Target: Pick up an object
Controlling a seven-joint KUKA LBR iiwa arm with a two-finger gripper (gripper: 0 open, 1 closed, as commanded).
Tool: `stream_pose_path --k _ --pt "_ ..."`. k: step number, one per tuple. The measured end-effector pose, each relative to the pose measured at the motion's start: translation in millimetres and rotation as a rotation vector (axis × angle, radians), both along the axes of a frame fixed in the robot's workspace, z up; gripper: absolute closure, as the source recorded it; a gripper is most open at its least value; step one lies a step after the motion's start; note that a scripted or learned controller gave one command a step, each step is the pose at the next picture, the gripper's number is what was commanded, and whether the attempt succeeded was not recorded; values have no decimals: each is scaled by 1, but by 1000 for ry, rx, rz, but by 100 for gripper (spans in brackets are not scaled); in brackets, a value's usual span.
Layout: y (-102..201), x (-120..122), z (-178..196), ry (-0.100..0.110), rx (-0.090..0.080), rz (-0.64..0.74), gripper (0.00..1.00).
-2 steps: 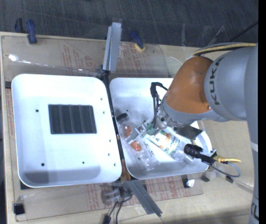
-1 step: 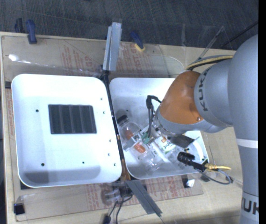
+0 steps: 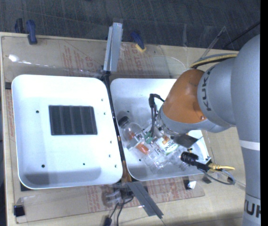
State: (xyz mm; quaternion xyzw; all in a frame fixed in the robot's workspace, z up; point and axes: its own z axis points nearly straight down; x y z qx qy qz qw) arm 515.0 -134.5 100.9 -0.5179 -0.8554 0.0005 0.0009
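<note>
The arm (image 3: pixel 228 98) is nearest the camera, its grey body and orange band (image 3: pixel 183 100) sweeping in from 3 o'clock and hanging over the right bin (image 3: pixel 134 91). Beneath it, you find the gripper (image 3: pixel 164 135) low in that bin, buried in the clutter; whether it is released or clenched on something you cannot tell, as the wrist hides it.

Your pickable things lie in a heap (image 3: pixel 148 145) toward 5 o'clock of the right bin's floor. Much of it looks like clear plastic: a small bottle or vial with a dark cap (image 3: pixel 124 122) at the heap's 10 o'clock edge, and crumpled transparent packaging with orange and green printed bits among it. Exact shapes are hard to read.

Judge these as light, thin-walled and slick. Clear plastic will likely flex and squirt out under a hard pinch, and the pieces touch one another, so one may drag its neighbours. The capped bottle seems your best hold: it sits a little apart from the heap, and its body looks stiff enough if you close across the narrow width, near the middle.

The left bin (image 3: pixel 25 126) holds a dark ribbed rectangle (image 3: pixel 72 120) on its floor, well apart from the arm. The surface (image 3: pixel 53 55) around both bins carries blue clamps (image 3: pixel 31 32) along its 12 o'clock edge.
</note>
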Motion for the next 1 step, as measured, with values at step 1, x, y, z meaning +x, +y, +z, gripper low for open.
stream_pose_path --k 1 --pt "60 43 91 -3 -1 -7 100"
